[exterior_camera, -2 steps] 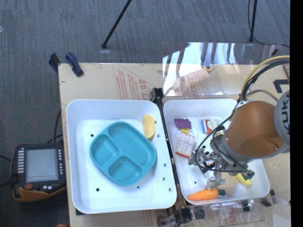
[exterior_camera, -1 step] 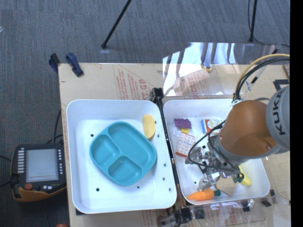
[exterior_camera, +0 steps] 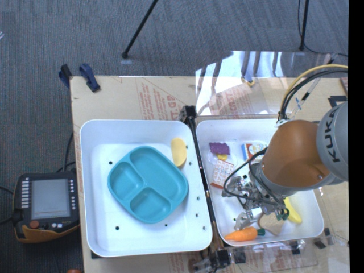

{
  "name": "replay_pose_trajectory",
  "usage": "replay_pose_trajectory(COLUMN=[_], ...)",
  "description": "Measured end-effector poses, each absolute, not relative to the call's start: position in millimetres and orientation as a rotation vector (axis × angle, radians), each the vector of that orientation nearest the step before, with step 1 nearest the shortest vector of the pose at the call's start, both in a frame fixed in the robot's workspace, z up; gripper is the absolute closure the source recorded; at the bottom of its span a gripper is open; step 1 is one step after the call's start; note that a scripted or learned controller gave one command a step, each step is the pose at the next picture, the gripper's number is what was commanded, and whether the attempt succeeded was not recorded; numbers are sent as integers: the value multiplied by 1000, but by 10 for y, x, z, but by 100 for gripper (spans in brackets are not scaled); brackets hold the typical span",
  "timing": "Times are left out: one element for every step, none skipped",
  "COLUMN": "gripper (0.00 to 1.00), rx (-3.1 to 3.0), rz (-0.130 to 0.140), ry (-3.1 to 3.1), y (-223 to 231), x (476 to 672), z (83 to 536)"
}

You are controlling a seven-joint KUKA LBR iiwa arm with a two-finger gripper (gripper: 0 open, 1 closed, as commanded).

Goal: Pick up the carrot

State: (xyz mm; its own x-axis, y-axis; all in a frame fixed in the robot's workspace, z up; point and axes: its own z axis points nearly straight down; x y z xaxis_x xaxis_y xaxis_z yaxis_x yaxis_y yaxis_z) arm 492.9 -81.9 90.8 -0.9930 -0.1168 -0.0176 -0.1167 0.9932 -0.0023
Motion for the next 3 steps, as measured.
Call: replay_pose_trajectory(gripper=[0, 0, 0], rx=[54, -71, 304], rz=[0, 8, 3], ry=[3140, 3125, 3129], y=[-1147, -79, 748], x=[6272, 6121, 5733], z=[907, 1947, 1866])
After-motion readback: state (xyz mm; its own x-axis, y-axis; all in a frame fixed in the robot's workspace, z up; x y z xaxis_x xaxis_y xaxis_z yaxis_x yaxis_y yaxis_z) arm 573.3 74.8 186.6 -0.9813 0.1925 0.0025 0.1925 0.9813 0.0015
